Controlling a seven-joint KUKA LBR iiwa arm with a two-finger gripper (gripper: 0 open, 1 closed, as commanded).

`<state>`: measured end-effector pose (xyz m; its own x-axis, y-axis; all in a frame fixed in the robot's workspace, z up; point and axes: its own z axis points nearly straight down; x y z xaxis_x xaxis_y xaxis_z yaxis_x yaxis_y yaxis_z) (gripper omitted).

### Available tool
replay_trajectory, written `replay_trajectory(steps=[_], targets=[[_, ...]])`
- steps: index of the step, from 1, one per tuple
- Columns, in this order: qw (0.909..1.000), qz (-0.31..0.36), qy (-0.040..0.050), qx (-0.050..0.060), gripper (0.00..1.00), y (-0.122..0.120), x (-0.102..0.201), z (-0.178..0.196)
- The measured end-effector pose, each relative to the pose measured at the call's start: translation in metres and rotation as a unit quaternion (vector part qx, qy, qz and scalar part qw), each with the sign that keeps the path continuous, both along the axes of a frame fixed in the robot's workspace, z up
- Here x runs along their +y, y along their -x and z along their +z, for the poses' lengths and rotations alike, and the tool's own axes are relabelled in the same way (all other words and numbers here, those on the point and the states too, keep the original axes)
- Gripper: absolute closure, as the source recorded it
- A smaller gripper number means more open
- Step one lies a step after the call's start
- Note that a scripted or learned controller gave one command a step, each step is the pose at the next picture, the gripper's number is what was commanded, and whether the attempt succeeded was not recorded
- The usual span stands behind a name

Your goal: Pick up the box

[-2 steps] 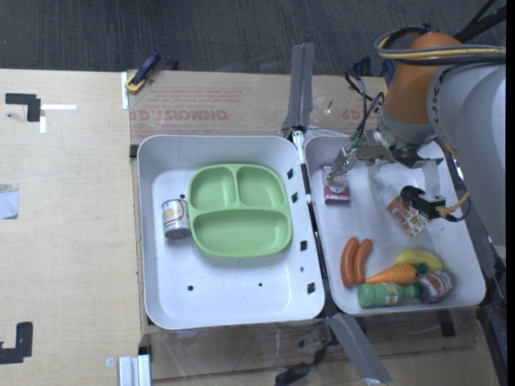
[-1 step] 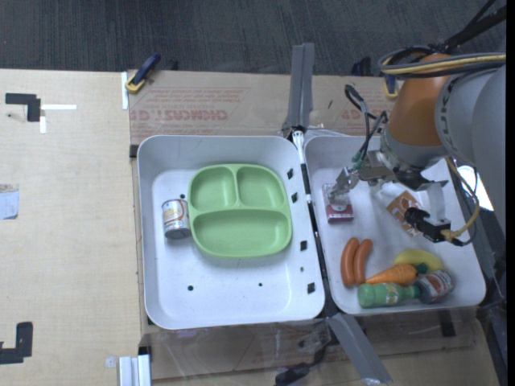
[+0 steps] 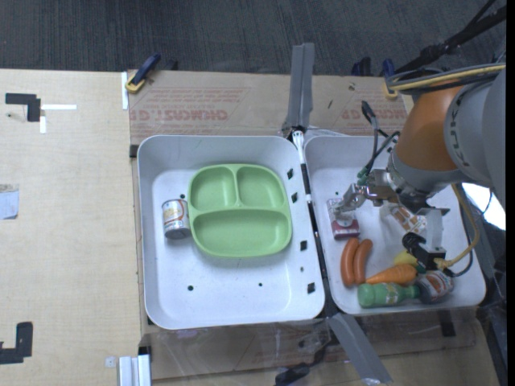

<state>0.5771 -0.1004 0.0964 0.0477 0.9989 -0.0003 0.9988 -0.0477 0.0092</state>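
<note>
Box (image 3: 345, 228) — small, dark red, partly hidden beneath the fingers (image 3: 348, 205).

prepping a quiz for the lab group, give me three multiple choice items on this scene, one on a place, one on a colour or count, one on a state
1. Where does the can lie?
A. left bin, beside the plate
B. right bin, beside the carrot
C. on the bench outside the bins

2. What colour is the divided plate?
A. red
B. green
C. blue

3. Where is the gripper in relation to the box?
A. over the left bin, far from it
B. over the box, in the right bin
C. raised outside both bins

Answers:
1 A, the can lies against the plate's left edge in the left bin.
2 B, the plate is light green.
3 B, the gripper sits over the small box in the right bin.
</note>
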Motion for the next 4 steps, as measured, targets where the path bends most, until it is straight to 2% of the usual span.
replay_trajectory(steps=[1, 2, 3, 4], targets=[[1.0000, -0.001, 0.0001, -0.001, 1.00, -0.0009, 0.0000, 0.0102], [1.0000, -0.001, 0.0000, -0.001, 0.00, -0.0008, 0.0001, 0.0101], [1.0000, -0.002, 0.0002, -0.001, 1.00, -0.0007, -0.0009, 0.0190], [1.0000, -0.002, 0.0002, -0.001, 0.00, -0.0007, -0.0008, 0.0190]])
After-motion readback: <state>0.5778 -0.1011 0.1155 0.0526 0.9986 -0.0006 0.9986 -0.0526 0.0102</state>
